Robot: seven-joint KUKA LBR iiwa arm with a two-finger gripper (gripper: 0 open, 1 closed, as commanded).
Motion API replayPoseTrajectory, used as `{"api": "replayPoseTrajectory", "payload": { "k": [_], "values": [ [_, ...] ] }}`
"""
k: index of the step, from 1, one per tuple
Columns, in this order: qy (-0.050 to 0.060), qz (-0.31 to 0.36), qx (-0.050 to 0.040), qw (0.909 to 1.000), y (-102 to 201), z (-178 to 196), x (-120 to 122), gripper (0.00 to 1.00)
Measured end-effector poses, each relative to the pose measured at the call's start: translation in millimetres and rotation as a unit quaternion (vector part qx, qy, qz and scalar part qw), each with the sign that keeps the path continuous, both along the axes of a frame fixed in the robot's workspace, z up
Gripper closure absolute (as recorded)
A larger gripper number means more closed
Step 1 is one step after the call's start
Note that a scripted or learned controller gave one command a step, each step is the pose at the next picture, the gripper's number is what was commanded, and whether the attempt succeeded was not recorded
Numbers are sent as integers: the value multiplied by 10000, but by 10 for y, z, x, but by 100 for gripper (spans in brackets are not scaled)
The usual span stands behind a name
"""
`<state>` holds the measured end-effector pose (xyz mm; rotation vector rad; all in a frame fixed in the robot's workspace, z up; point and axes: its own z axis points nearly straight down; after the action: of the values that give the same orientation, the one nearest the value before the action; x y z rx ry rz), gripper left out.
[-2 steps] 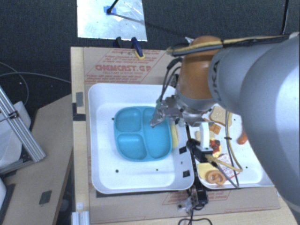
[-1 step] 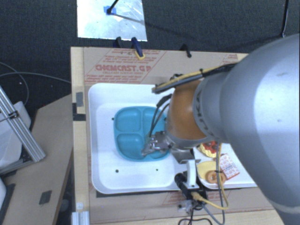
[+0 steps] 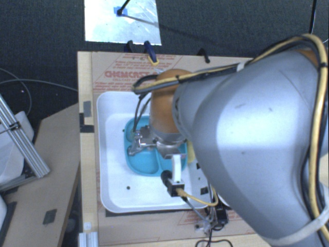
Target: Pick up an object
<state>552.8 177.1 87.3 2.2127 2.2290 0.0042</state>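
Note:
A light blue, shallow plastic object [image 3: 140,158] lies in the middle of the left white bin [image 3: 110,138]. My gripper [image 3: 154,151] hangs right over it, low inside the bin, below the orange band of the wrist [image 3: 163,109]. The arm's big grey body [image 3: 257,143] covers the right side of the blue object and the whole right bin. I see no object lifted clear of the bin floor. A small dark speck [image 3: 128,188] lies on the bin floor near the front.
The bins rest on a brown cardboard sheet [image 3: 123,68] with a blue clamp [image 3: 150,53] at its far edge. A shiny square sheet [image 3: 122,14] lies beyond it. An aluminium frame [image 3: 23,145] stands at left. Yellow and black cables [image 3: 198,202] trail by the bin's front edge.

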Motion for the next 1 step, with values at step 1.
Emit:
{"api": "replayPoseTrajectory", "payload": {
  "k": [1],
  "values": [
    [-71,-40,-6,10000,-389,913,835,0]
  ]
}}
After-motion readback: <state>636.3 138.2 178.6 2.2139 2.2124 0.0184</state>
